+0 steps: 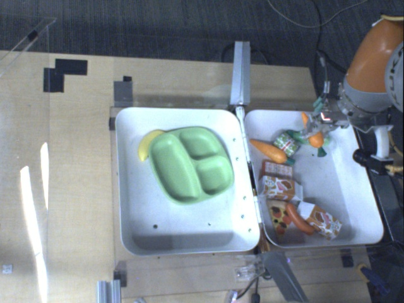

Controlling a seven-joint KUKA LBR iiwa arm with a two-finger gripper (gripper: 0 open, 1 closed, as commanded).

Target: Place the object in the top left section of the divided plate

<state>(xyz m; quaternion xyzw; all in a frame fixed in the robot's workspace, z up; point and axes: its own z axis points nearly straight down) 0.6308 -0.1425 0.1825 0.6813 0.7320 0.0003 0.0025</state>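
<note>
A green divided plate (191,163) lies in the left bin (139,229), with its sections bare. A yellow banana-like piece (147,146) pokes out from under the plate's left rim. My gripper (319,124) hangs over the back of the right bin (353,197), right above a small orange item (315,141). Whether it touches that item is unclear. A green-wrapped object (287,142) and a carrot (268,149) lie just left of the gripper.
The front of the right bin holds snack packets (278,185), a hot dog (297,218) and a patterned wrapper (323,221). A metal divider rail (240,81) stands between the bins at the back. A cable (315,17) crosses the dark floor behind.
</note>
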